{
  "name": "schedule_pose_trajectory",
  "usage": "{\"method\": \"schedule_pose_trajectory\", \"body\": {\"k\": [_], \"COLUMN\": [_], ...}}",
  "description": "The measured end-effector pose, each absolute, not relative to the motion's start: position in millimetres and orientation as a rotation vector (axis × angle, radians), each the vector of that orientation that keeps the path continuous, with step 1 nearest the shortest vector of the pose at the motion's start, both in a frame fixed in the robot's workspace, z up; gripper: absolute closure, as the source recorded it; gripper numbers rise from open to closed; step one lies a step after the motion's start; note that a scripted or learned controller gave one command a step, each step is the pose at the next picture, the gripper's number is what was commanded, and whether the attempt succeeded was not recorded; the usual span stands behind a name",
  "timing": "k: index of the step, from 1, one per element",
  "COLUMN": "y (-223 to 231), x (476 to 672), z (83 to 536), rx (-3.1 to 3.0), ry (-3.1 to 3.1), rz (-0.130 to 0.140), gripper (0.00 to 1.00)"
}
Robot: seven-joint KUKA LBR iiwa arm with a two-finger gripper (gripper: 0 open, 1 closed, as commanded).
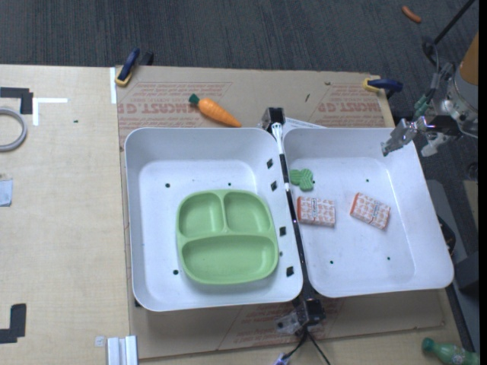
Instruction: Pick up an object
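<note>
The right bin (426, 226) holds three small things: a green broccoli-like toy (302, 178) near its left wall and two red-and-white packets, one (316, 211) left of centre and one (370, 210) in the middle. My gripper (411, 144) hangs over the bin's far right corner, above and to the right of the packets. Its fingers stand open, with nothing between them.
The left bin (148, 204) bears a green divided plate (227, 236). An orange toy carrot (214, 110) lies on the cardboard behind the bins. Blue clamps (128, 66) (384, 86) hold the cardboard's far corners. A green bottle (449, 350) lies at the bottom right.
</note>
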State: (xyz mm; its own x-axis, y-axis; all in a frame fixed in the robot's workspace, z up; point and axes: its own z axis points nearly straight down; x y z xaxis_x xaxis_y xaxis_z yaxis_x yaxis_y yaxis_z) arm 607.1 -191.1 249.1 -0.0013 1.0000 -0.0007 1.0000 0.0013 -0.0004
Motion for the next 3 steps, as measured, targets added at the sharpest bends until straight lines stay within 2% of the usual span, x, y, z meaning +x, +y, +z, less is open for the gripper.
{"method": "schedule_pose_trajectory", "body": {"k": [1, 2, 3], "y": [-152, -179, -180], "x": [591.5, 554.5, 555.8], "z": [125, 98, 109], "rx": [2.061, 1.576, 1.578], "ry": [2.371, 2.697, 2.691], "rz": [-0.001, 0.008, 0.007], "gripper": [0.0, 0.0, 1.0]}}
